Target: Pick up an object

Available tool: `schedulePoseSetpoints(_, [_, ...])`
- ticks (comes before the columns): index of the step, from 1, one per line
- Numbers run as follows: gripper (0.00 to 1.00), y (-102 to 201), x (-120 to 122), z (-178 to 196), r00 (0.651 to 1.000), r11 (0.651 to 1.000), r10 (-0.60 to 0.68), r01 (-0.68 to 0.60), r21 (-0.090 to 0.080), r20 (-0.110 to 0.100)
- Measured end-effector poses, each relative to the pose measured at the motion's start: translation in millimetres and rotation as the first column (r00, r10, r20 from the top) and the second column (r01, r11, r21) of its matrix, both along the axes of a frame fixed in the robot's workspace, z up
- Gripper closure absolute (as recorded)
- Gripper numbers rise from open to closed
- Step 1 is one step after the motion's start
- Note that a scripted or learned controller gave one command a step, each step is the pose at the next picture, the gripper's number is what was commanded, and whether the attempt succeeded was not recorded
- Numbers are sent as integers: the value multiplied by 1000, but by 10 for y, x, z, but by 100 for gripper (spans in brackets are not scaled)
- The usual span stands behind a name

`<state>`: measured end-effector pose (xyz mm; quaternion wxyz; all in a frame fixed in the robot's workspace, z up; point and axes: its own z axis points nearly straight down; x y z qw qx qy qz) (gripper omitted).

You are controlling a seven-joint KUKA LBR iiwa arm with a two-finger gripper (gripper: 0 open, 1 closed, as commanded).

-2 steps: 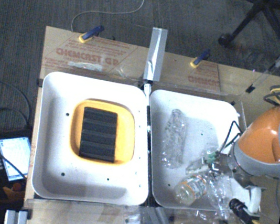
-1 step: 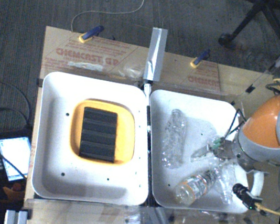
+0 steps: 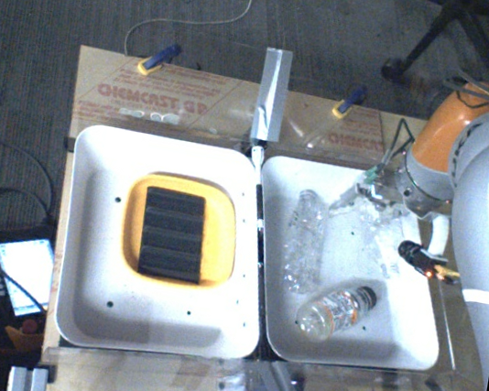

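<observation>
Two shallow white plastic bins sit side by side on the bench. The left bin point(image 3: 93, 211) holds a yellow rounded-square tray with a black ribbed insert point(image 3: 179, 231), lying flat near the bin's centre.

The right bin point(image 3: 415, 344) holds two clear items. A crumpled clear plastic bottle point(image 3: 305, 242) lies lengthwise along the bin's left side. A second clear plastic bottle with a dark cap point(image 3: 337, 310) lies on its side toward the lower middle, cap pointing to the right.

The grey arm with the orange band point(image 3: 446, 131) enters from the upper right of the frame. The two-finger gripper point(image 3: 376, 195) is over the upper part of the right bin, near its top edge — well apart from the capped bottle. Transparent plastic and glare surround the tip; I cannot tell its state from this view.

Judgement: approach phase, nothing visibly grasped. The capped bottle looks the better target — intact and rigid, lying clear of the bin walls. Best practice: centre over its body, align the jaws across the short axis, and descend slowly, since a round bottle may roll sideways. The crumpled one may collapse or slip.
</observation>
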<state>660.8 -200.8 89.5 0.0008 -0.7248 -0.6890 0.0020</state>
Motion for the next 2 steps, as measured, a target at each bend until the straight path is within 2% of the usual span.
schedulePoseSetpoints(1, [0,556,-562,14,999,999,47,-47,-2,12])
schedulePoseSetpoints(2, [0,-159,-373,291,999,999,-54,54,4,4])
